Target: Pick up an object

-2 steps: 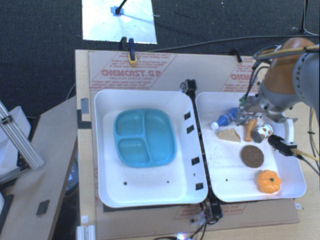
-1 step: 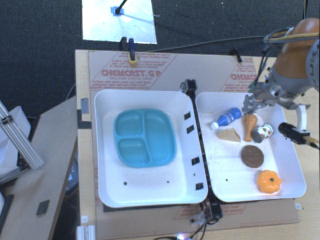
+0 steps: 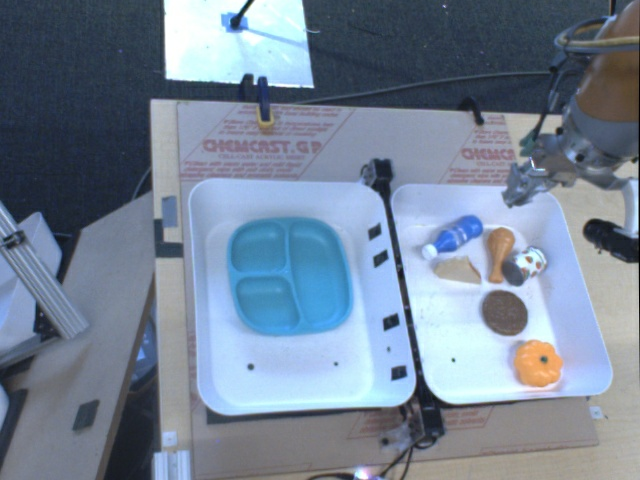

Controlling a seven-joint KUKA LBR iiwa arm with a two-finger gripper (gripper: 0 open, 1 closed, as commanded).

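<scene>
White plastic is forming both shallow bins; the right bin (image 3: pixel 585 298) is holding the loose objects, any of which could be taken as the task's thing. A small blue bottle (image 3: pixel 455 236) with a white cap is lying on its side in the upper part of that bin, just beside a tan wedge (image 3: pixel 459 270) and a toy drumstick (image 3: pixel 498 251). A small figurine (image 3: pixel 527 263) is resting against the drumstick, with a brown round disc (image 3: pixel 505 312) and an orange toy pumpkin (image 3: pixel 539 362) lower down.

Light, stiff plastic is being judged for most of these. The bottle is being judged smooth and liable to roll, so it would best be taken across its body. The pumpkin, standing apart, is being judged the easiest to grasp across its ribbed sides.

At the upper right of the frame, the gripper (image 3: pixel 522 183) is hanging over the bin's upper rim, holding nothing; whether its jaws are wide or narrow cannot be told.

"CHEMCAST GP" is being read in red, repeated on the brown board (image 3: pixel 300 138) beneath the bins. A blue divided tray (image 3: pixel 290 274) is lying in the left bin (image 3: pixel 215 368).
</scene>
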